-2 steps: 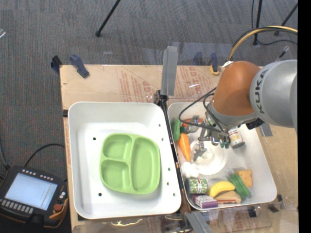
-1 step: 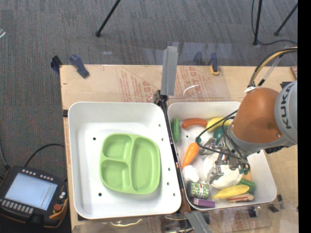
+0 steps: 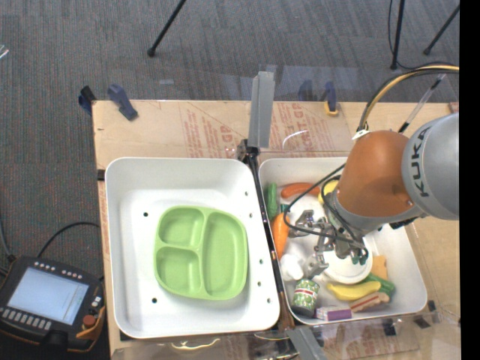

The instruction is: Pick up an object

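Two white bins [image 3: 120, 201]. One green tray [image 3: 201, 252]. One banana [image 3: 352, 290]. One carrot [image 3: 280, 233]. One arm [image 3: 420, 175].

On the worktop [image 3: 180, 130] two shallow white plastic bins sit side by side, touching. The left bin [image 3: 120, 201] holds a green three-compartment plastic tray [image 3: 201, 253] near its middle. The right bin [image 3: 409, 265] holds a crowd of toy foods: an orange carrot [image 3: 280, 233] along its left wall, a yellow banana [image 3: 358, 290] near its front, and a small green-and-white can [image 3: 305, 295] left of the banana.
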